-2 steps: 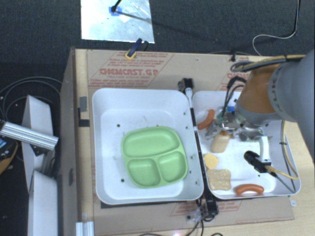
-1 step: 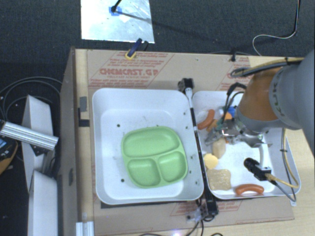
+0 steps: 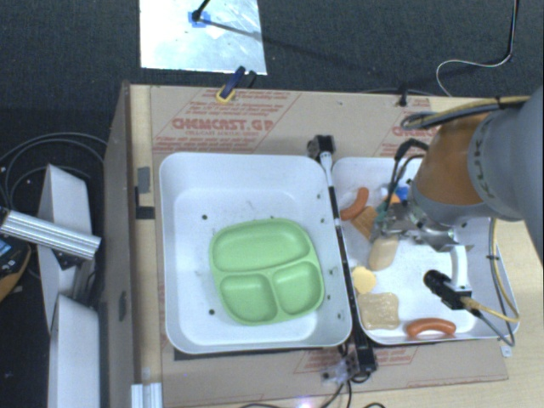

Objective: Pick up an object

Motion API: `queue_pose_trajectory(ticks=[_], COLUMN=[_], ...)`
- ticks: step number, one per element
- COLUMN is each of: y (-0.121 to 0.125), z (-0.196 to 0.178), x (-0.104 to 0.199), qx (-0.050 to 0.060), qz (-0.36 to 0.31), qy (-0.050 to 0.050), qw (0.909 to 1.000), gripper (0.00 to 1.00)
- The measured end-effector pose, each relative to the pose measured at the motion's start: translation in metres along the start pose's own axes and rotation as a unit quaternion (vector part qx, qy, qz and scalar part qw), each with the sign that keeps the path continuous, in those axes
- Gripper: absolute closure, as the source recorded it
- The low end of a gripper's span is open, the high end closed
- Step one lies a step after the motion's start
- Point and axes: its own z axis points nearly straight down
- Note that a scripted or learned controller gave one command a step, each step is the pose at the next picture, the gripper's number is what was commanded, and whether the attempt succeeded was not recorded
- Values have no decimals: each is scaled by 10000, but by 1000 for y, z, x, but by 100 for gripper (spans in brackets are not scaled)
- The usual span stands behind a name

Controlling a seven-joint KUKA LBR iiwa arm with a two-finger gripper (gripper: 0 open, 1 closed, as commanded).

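The right white bin (image 3: 484, 334) holds several food pieces. An orange-red sausage (image 3: 354, 203) lies at its upper left, with a brown chunk (image 3: 365, 222) just below it. Lower down are a pale beige block (image 3: 382, 252), a small yellow round piece (image 3: 364, 280), a beige bread-like slab (image 3: 380, 311) and a second sausage (image 3: 431, 328) near the front wall. My gripper (image 3: 389, 226) hangs low over the bin's left part, right above the beige block and beside the brown chunk. Its tips are hidden among these pieces.
The left white bin (image 3: 183, 228) bears a green divided plate (image 3: 266, 270). The grey and orange arm (image 3: 476, 172) covers the right bin's upper right. A black fitting with a yellow cable (image 3: 448, 291) sticks out over the bin's right side. Cardboard surrounds both bins.
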Motion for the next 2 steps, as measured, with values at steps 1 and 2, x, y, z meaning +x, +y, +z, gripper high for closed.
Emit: queue_pose_trajectory(ticks=[1,2], y=[0,1], z=[0,-10], x=[0,0], qx=[1,-7], qz=[-1,-4], qy=[1,2], qw=[10000,10000], gripper=[0,100])
